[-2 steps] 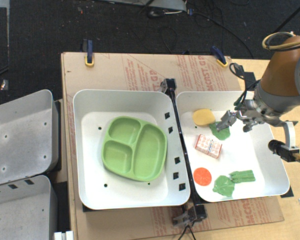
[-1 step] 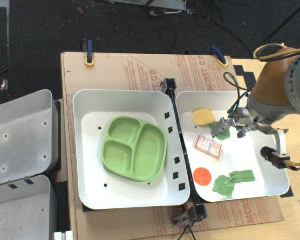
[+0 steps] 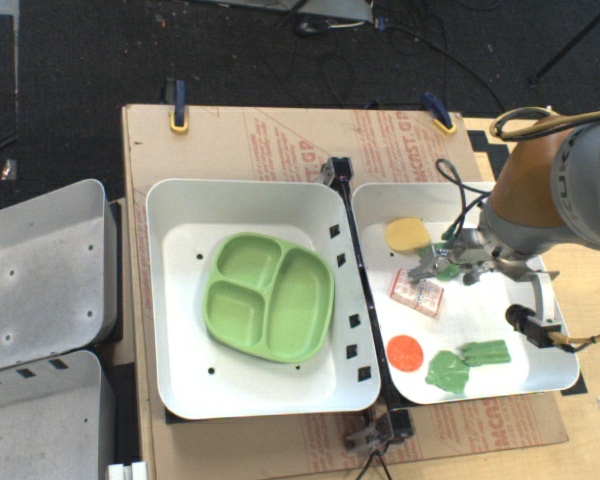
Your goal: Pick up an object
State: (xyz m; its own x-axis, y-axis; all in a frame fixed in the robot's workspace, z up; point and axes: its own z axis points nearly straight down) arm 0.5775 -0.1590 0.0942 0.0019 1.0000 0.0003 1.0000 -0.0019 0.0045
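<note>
In the right bin (image 3: pixel 540 368) lie a yellow rounded piece (image 3: pixel 407 234), a small red-and-white packet (image 3: pixel 417 294), an orange disc (image 3: pixel 405 352) and a green toy (image 3: pixel 467 362) near the front. My gripper (image 3: pixel 432 265) hangs low over the bin, just above the packet's upper right corner and below the yellow piece. Its metal fingers point left and down toward the packet. Nothing shows between them, and their gap is too small to read.
The left bin (image 3: pixel 170 268) holds a green divided plate (image 3: pixel 270 296). A black divider strip (image 3: pixel 352 258) runs between the bins. The grey arm with its orange band (image 3: pixel 525 183) enters from the right above the right bin's rear.
</note>
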